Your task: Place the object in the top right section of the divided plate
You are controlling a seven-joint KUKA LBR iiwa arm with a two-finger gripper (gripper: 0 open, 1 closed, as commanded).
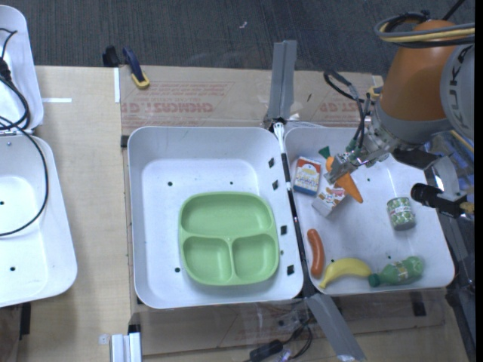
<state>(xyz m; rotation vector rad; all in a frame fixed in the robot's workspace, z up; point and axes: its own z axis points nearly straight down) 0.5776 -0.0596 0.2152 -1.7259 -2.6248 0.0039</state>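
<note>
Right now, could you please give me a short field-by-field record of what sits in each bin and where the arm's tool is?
left bin: white shallow bin holding a green three-section divided plate, nothing on the plate
right bin: white shallow bin with two small cartons, orange toy carrot, red sausage, yellow banana, green toy bottle, small green-labelled can
tool: tool over the carrot's upper end
task state: nothing placed yet
</note>
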